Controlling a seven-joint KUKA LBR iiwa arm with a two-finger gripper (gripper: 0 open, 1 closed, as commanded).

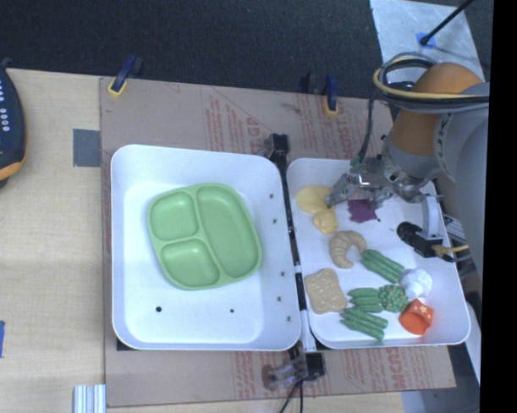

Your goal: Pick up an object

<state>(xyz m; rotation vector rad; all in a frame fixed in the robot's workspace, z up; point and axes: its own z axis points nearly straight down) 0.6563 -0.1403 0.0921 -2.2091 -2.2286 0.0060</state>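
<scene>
- I am watching the arm (463,158) reaching in from the right and bending down over the far end of the right bin (444,333), orange band uppermost
- The gripper (357,193) is hanging low in that bin's far-left part; the purple piece (364,212) is lying on the bin floor just beside it, on the near side
- I am unable to tell whether the gripper is open or closed: its metal parts are blurring together from this angle
- The wrist is covering the bin's far-right corner, and the arm itself is running out of the picture on the right
- Two yellow pieces (312,198) are sitting just left of the gripper, with a croissant (348,247) nearer to me
- Green beans (382,265), pea pods (364,322), a cracker (325,290), a white piece (417,283) and a red piece (416,317) are crowding the near half
- The left bin (136,311) is holding a green divided plate (205,235), well apart from the gripper
- A handheld controller (3,125) is lying cut off at the left edge
</scene>
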